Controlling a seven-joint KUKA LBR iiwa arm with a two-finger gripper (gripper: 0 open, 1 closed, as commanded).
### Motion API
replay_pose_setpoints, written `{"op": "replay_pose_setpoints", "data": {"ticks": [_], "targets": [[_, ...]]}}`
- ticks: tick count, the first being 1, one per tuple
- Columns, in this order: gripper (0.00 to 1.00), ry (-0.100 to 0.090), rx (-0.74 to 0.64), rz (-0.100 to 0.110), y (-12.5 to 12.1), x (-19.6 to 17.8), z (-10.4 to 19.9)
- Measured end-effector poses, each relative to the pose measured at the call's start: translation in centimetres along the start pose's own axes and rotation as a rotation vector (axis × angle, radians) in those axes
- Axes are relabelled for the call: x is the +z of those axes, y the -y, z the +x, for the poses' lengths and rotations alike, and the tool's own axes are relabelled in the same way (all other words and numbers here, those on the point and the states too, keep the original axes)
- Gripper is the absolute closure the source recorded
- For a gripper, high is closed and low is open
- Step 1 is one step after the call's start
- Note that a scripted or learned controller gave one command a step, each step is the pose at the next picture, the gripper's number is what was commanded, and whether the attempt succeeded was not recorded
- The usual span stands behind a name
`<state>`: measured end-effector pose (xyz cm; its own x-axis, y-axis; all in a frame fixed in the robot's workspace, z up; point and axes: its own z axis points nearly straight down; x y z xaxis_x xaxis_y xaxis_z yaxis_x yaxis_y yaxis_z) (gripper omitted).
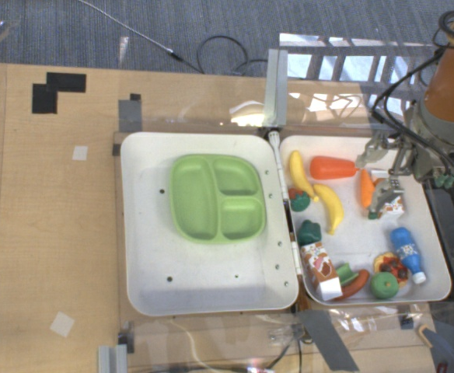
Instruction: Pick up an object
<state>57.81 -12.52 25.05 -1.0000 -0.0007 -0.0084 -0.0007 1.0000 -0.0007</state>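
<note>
While you are watching from above, the hand (pixel 385 194) is hovering over the right bin's (pixel 441 286) upper right corner, fingers spread around nothing, beside the orange carrot (pixel 365 189); next it needs lowering and closing.

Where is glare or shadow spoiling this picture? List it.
Camera view: bright glare on the clear panel behind the bins; soft shadow along the left bin near edge; the green plate is evenly lit and sharp; the gripper looks slightly soft among toys.

Toy foods (pixel 330 204) scattered in right bin (pixel 437 286).
</note>
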Motion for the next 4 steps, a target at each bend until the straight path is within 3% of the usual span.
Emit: {"op": "replay_pose_setpoints", "data": {"ticks": [1,2,3,4], "targets": [[0.00,-0.009,-0.179,-0.003,6.5,11.7,-2.4],[0.00,0.003,-0.151,0.000,7.9,16.3,-5.2],[1.00,0.013,-0.158,0.002,7.6,14.9,-5.5],[1.00,0.016,-0.194,0.007,8.0,2.4,-9.4]]}}
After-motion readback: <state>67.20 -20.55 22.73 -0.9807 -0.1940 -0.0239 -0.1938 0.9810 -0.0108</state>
